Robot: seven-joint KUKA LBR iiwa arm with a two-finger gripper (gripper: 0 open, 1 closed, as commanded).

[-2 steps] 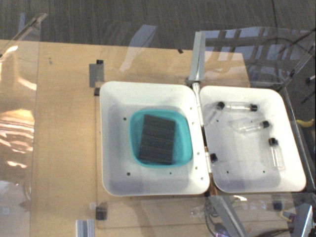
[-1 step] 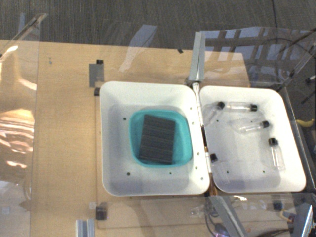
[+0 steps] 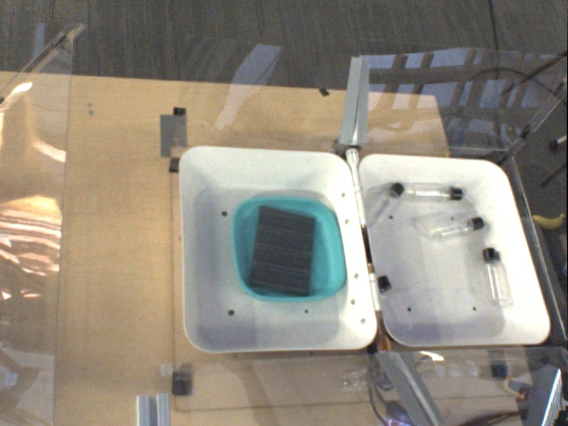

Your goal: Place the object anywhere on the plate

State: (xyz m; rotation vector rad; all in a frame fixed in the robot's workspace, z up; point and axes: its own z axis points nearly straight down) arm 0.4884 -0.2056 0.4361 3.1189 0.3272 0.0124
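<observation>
On the teal, round-cornered plastic plate (image 3: 241, 238), dead centre, lies the dark grey ribbed rectangular block (image 3: 283, 251), flat, long axis running roughly up-down with a slight tilt, fully inside the rim. Judging by how it lies, the placing looks already done. Handling guess: looks like foam or soft rubber, so light, compliant and grippy rather than slippery, not fragile. If it needs re-picking, pinch across the short width at mid-length, with the fingers dropping along the long edges. The plate walls sit close to those edges, so clearance looks tight. Plate sits in the middle of the left shallow white bin (image 3: 204, 238), apart from all its walls. Right white bin (image 3: 524, 238) holds a few clear plastic vials with black caps (image 3: 424, 191), scattered and lying on their sides, well apart from the plate. Both bins rest touching side by side on the light wooden bench (image 3: 115, 238). Gripper state: cannot tell.
</observation>
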